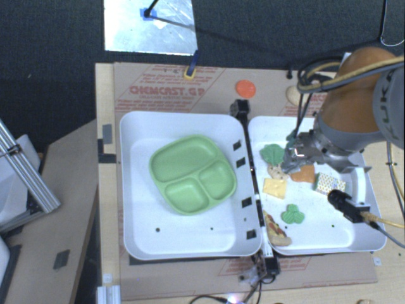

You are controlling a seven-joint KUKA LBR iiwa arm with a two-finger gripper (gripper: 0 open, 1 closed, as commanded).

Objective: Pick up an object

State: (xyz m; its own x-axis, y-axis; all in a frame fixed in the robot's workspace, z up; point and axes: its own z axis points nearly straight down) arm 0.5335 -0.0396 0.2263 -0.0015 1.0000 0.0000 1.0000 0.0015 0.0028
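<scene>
The right bin (354,233) holds several toy foods. Among them are a green leafy piece (272,152), a yellow cheese slice (274,187), an orange wedge (304,173), a small tan piece (274,170), a green broccoli piece (292,215) and a pizza-like piece (277,230) at the front left corner. A white and green patterned block (330,182) lies right of the orange wedge. My gripper (291,161) is low in this bin, between the leafy piece and the orange wedge, just above the tan piece. The wrist hides what lies under it.
The left bin (136,233) holds a green divided plate (192,173). A black divider with clips (250,170) separates the bins. An orange disc (245,89) and a foil sheet (150,16) lie beyond the bins.
</scene>
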